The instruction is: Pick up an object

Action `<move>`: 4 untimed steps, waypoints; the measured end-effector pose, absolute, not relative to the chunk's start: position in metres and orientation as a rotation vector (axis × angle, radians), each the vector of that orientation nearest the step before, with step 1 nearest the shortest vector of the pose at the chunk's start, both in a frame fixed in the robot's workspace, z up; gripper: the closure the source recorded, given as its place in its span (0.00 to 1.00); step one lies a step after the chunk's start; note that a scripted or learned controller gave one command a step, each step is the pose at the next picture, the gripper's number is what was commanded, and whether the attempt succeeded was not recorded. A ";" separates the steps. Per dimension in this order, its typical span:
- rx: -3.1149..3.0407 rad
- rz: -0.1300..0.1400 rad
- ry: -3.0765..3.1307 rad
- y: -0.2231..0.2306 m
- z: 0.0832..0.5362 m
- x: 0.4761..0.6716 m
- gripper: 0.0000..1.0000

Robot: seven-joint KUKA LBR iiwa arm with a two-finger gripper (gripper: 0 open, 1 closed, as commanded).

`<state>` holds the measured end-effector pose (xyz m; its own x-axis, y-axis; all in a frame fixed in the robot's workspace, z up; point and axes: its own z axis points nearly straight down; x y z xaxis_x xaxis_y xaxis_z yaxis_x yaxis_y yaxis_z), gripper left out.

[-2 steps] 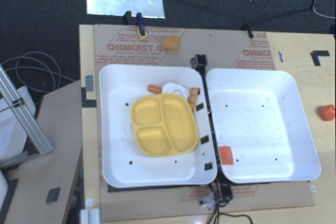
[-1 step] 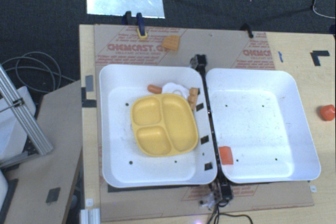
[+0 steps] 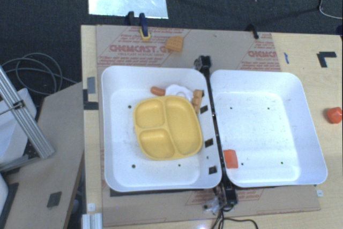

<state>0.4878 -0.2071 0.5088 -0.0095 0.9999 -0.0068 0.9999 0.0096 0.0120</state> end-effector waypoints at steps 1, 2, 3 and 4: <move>2.201 0.006 2.223 -0.207 0.509 0.488 0.00; 2.201 0.006 2.223 -0.207 0.509 0.488 0.00; 2.201 0.006 2.223 -0.207 0.509 0.488 0.00; 2.201 0.006 2.223 -0.207 0.509 0.488 0.00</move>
